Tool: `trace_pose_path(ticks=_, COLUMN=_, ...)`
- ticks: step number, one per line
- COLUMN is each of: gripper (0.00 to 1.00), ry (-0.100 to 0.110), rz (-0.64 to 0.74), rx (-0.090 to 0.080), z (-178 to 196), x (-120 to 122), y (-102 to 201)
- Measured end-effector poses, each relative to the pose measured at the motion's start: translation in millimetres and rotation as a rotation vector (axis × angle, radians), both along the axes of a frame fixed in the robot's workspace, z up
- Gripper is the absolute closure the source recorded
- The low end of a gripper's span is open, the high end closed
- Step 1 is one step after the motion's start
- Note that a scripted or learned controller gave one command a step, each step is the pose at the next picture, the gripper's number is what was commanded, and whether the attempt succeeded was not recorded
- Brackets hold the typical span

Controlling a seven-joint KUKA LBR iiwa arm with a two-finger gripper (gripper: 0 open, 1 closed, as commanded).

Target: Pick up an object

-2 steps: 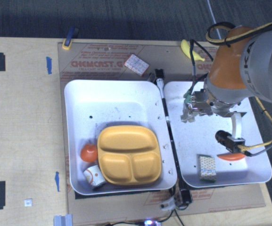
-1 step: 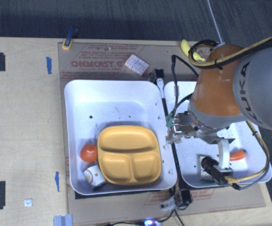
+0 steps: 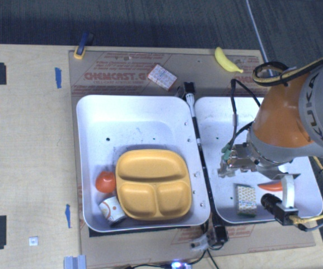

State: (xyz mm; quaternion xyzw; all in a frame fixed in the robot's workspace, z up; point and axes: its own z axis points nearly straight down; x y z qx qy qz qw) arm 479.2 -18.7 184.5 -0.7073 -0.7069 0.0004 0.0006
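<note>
I have the arm over the right bin, its wrist low in the right middle of the frame. The gripper sits under the wrist; I cannot tell its state from here.

The nearest candidate, to my eye, is the sponge block, lying flat on the bin floor at lower right, just below the wrist. Its long axis runs roughly top to bottom in the frame.

An orange carrot-like piece lies beside it, pointing left to right.

The left bin holds a yellow divided tray, with a red-orange ball and a small white cup wedged against its left side, harder to reach.
</note>
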Motion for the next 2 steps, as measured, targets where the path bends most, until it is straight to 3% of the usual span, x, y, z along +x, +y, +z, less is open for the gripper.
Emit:
trace_pose_path(ticks=1, gripper=0.0, ry=0.0, rz=0.0, rx=0.0, z=0.0, x=0.1, y=0.1)
trace_pose_path(ticks=2, gripper=0.0, ry=-0.004, rz=0.0, rx=-0.002, z=-97.3, x=95.6, y=-85.5)
